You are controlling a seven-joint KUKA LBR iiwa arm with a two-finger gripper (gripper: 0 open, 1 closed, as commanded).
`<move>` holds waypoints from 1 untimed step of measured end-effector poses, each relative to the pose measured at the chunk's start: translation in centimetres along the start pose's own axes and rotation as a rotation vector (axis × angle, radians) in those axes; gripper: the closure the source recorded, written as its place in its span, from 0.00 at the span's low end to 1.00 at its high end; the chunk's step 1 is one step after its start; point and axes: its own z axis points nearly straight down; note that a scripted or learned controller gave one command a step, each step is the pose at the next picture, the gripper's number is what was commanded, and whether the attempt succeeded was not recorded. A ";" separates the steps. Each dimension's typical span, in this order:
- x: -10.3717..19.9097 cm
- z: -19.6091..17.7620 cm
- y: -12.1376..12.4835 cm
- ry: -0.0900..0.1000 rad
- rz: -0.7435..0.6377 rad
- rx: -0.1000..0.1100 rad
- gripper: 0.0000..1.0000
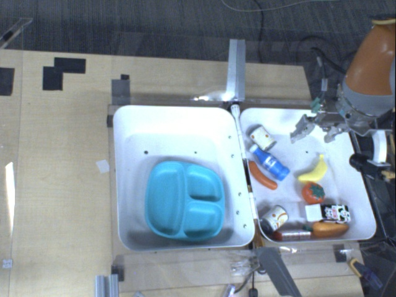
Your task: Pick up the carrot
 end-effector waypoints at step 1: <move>-0.6 10.4 -1.9 -0.009 -0.145 -0.030 0.00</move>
